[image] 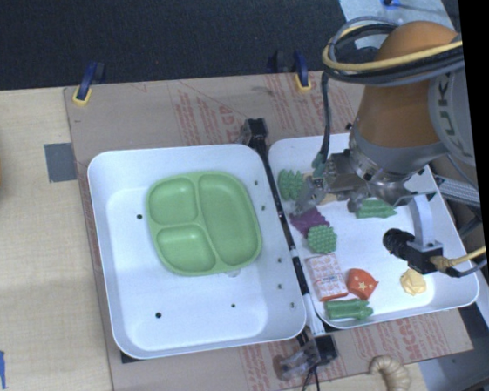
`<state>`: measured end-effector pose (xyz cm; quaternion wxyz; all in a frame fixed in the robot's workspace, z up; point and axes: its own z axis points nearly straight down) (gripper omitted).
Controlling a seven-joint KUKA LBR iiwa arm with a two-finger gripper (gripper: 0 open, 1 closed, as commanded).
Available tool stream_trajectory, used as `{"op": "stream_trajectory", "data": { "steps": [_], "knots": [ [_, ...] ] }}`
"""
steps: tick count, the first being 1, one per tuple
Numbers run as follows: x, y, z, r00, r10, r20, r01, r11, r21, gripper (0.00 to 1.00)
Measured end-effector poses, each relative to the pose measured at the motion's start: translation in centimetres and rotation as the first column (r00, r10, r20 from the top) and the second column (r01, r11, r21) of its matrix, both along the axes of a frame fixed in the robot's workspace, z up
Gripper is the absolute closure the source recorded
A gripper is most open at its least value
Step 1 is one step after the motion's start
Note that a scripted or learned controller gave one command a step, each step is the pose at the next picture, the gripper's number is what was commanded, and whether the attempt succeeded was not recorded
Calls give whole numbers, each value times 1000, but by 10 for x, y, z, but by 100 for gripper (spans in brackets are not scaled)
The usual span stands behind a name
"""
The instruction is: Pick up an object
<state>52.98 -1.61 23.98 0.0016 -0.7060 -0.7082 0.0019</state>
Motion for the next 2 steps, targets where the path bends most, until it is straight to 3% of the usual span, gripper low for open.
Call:
{"op": "stream_trajectory", "data": {
  "steps": [1,2],
  "knots": [
    [-1,-58,-51,1000,-4,-5,4,1000,-2,0],
    [31,-81,-138,1000,0,-4,0,1000,-1,0]
  ]
}}
